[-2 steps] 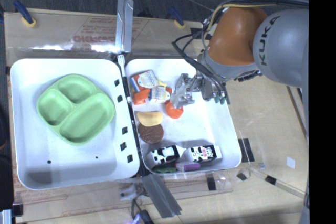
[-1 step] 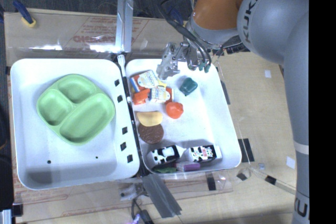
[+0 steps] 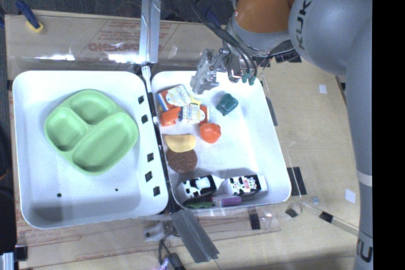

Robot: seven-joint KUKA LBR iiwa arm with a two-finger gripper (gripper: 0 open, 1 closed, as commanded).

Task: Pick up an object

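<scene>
Pincer (image 3: 205, 76) hung over right bin's (image 3: 269, 155) far edge, grip state unclear, teal block (image 3: 226, 103) nearby

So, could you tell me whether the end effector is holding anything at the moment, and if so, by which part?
Nothing shows in its hold. The end effector hangs over the far edge of the right bin, above the small carton, apart from the teal block.

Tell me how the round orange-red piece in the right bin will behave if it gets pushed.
The orange-red piece looks rounded and smooth, so it probably rolls rather than slides. It lies beside the small cartons, which may stop it on that side. It is small, so likely light.
</scene>
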